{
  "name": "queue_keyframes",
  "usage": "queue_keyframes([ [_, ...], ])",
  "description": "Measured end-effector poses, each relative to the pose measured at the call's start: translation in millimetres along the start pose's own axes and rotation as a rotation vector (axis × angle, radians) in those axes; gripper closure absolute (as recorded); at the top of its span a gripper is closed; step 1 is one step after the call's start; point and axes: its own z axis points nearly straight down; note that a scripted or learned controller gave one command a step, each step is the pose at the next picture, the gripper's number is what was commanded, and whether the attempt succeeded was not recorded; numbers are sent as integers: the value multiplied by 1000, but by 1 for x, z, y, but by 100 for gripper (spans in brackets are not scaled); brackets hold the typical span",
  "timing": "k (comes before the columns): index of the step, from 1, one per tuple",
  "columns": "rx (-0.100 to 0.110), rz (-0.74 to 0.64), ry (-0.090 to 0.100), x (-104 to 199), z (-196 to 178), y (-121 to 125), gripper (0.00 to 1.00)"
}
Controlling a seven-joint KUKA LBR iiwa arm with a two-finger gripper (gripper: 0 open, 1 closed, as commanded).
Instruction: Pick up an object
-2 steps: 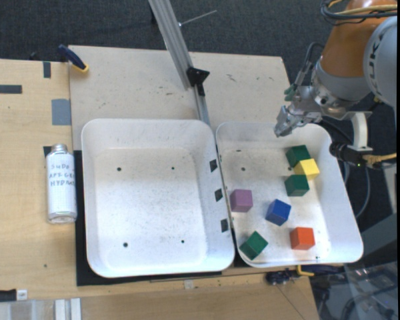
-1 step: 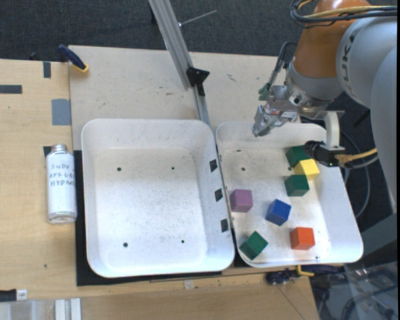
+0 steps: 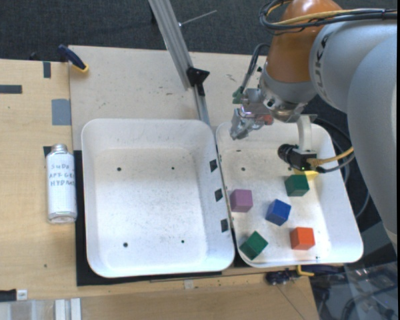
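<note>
Several small cubes lie in the right white bin [image 3: 339,202]: a purple cube [image 3: 241,200], a blue cube [image 3: 278,211], a green cube [image 3: 297,185], a darker green cube [image 3: 254,244] and an orange-red cube [image 3: 302,237]. My gripper [image 3: 241,127] hangs over the bin's far left corner, well apart from every cube; the purple one is nearest, below it in the view. Nothing shows in the gripper.
The left white bin [image 3: 153,192] adjoins the right one. A white spray can [image 3: 61,182] lies on the bench left of it. A slanted metal pole [image 3: 177,42] ends behind the bins' shared edge. A black cable fitting [image 3: 293,155] hangs over the right bin.
</note>
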Motion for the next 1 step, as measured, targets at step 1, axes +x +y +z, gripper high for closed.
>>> queue_keyframes([
  [1,-2,-2,0,59,6,11,100],
])
